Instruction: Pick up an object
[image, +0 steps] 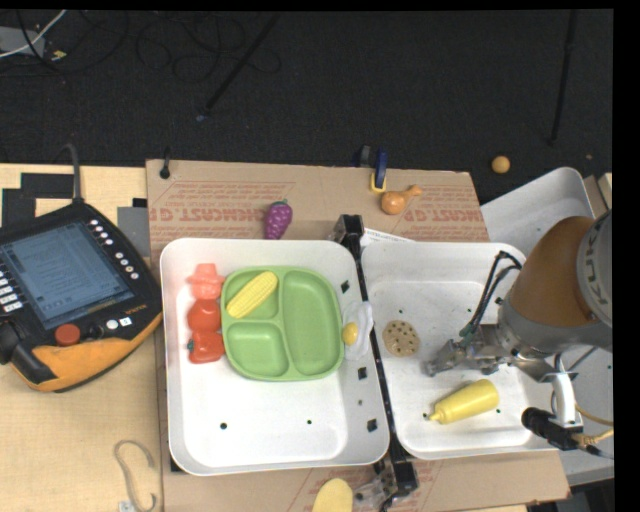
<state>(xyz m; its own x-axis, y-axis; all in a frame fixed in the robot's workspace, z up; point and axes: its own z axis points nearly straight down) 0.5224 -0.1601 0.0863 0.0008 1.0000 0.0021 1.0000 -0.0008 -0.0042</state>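
A yellow squeeze bottle lies on its side, tilted, in the right bin.

Both white bins look like smooth, slightly glossy plastic, as does the green divided plate in the left one. The yellow bottle in the right bin has a matt plastic look. Printed brown cardboard lies under the bins, and the bench looks like pale wood
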